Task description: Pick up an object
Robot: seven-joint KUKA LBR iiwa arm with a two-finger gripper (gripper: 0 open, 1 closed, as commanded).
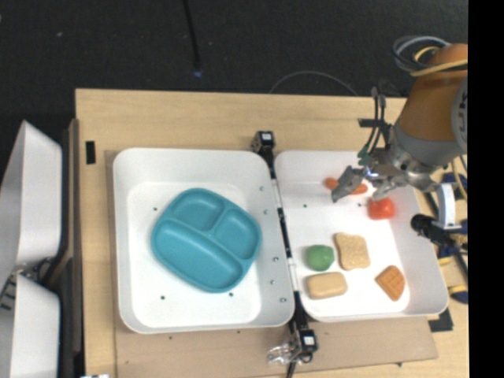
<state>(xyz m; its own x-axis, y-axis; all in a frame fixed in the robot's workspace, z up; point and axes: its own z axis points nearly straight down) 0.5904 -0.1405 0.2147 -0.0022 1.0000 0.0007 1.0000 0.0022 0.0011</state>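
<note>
Nearest the camera, along the front of the right bin (417,305), lie a tan roll (326,285) and, toward the right corner, an orange-brown waffle (390,282). Just behind the roll sits a green ball (319,257), and beside that a pale cracker (353,251) tilted a little — the two are close but apart. Farther back, near the bin's right side, rests a red piece (382,209).

The left bin (126,290) carries a blue tray (205,239) with three compartments, lying at a slant across the bin floor. The two bins touch along a shared middle edge, with a small black clip (263,141) at its far end and another fitting (294,346) at the near end.

Toward the back of the right bin lies an orange piece (343,185), small and carrot-like. The gripper (364,182) hangs right over it, reaching in from the right on the arm (429,116) with its orange band. Its fingers are spread apart, one dark tip to the left of the orange piece and the other to its right near the red piece — nothing is visibly clamped between them. Whether the fingertips touch the bin floor cannot be told.
</note>
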